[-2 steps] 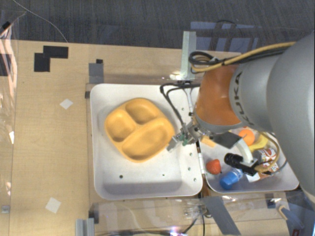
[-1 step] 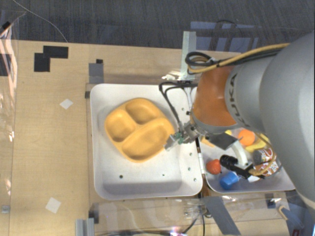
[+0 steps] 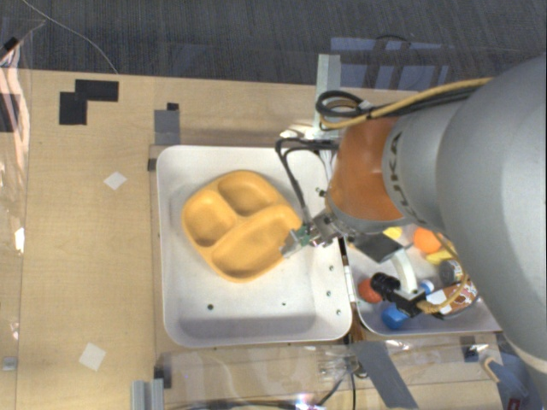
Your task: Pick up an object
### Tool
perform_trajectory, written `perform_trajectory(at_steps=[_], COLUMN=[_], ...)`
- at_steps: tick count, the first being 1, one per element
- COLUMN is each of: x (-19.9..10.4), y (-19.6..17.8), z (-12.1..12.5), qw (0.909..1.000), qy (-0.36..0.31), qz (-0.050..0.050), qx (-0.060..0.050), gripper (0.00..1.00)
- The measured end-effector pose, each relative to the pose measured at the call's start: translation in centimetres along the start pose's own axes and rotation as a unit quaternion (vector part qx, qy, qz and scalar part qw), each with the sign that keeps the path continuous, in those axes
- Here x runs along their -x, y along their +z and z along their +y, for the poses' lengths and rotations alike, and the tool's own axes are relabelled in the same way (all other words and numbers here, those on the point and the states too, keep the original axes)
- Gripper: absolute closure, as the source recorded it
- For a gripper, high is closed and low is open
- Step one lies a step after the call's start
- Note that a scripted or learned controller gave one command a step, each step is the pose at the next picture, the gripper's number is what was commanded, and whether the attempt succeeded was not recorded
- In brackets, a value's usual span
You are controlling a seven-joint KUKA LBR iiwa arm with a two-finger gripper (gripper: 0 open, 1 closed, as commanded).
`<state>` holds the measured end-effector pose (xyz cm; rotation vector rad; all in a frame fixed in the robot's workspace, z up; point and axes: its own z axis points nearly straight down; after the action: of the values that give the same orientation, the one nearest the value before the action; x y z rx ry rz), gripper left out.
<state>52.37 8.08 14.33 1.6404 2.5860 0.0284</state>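
Dish [image 3: 238,224] lies flat, long axis running diagonally

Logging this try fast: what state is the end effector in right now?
End effector: at the right edge of the yellow divided dish in the left bin; open or closed cannot be told.
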Motion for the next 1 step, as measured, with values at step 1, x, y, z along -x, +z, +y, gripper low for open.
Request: perform_trajectory(at_steps=[1], x=[-0.04], y=[0.02], z=[0.03], qw=[1.0], qy=[0.004], qz=[0.0], qx=[0.0], gripper=[0.0])
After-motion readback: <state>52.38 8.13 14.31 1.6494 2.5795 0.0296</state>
